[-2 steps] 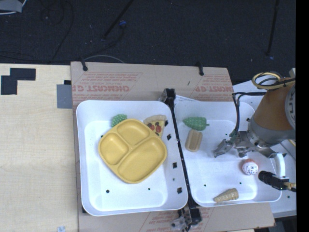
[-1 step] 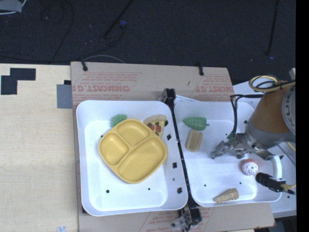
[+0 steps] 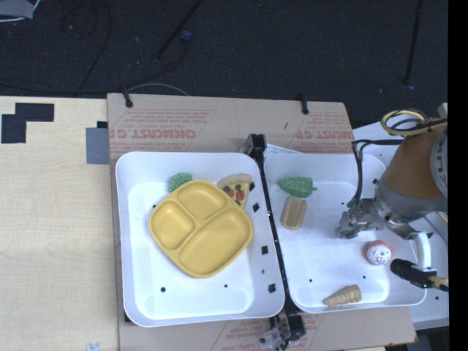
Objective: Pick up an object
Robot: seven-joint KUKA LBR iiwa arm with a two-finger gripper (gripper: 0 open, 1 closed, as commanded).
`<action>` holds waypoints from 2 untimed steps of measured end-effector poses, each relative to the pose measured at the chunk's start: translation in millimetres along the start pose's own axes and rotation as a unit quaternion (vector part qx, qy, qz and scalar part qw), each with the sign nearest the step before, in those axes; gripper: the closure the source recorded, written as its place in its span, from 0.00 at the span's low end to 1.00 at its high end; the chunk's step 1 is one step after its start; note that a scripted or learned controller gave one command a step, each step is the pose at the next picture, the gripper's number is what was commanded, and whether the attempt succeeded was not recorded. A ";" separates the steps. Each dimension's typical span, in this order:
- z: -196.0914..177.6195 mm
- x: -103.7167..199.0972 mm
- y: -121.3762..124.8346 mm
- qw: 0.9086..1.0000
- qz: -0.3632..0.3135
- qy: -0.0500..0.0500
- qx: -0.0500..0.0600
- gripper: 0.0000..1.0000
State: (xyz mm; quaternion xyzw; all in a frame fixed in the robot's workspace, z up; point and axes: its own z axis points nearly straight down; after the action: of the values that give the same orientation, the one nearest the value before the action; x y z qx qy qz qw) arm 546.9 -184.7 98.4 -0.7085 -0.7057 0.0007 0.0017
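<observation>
My gripper (image 3: 352, 224) is low over the right bin (image 3: 322, 269), near its right side, with bare bin floor under it. A white ball with red spots (image 3: 379, 253) lies just right of and below it. A tan block (image 3: 293, 213) and a green leafy toy (image 3: 295, 186) lie to its left. A waffle cone piece (image 3: 343, 295) rests near the bin's front edge. I see nothing between the fingers.
The left bin (image 3: 146, 284) holds a yellow divided plate (image 3: 201, 227), a green toy (image 3: 180, 180) and a pizza slice toy (image 3: 236, 188) behind it. A black divider (image 3: 268, 225) runs between the bins. Cardboard lies under both.
</observation>
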 end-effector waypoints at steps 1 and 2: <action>-43.6 1.5 5.4 1.000 -0.003 -0.001 -0.002 1.00; -103.9 6.0 11.8 1.000 -0.003 -0.001 -0.003 1.00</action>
State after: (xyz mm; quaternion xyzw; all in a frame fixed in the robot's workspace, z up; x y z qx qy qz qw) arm 559.1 -178.9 202.2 -0.7062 -0.7080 -0.0008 -0.0014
